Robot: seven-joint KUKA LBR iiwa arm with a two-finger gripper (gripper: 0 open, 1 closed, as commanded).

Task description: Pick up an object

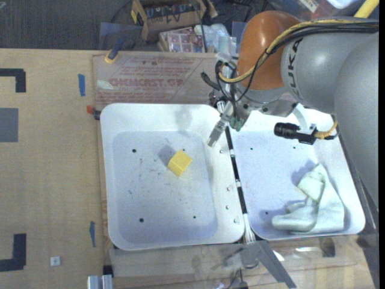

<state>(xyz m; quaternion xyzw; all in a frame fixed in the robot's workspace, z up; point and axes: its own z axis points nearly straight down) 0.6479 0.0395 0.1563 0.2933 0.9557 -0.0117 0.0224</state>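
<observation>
A small yellow block (179, 162) lies in the left bin (120, 161), a little above its middle. A crumpled white cloth (311, 203) rests in the lower right corner of the right bin (271, 161). My gripper (218, 132) hangs over the upper part of the seam between the two bins, up and to the right of the yellow block. Its fingers point down and to the left and are blurred. I see nothing between them.
A cardboard sheet (153, 83) lies behind the left bin. Boxes and clutter (174, 17) sit at the back. The grey arm with its orange band (271, 41) covers the upper right. A black cylinder (293, 131) sticks out from the wrist over the right bin.
</observation>
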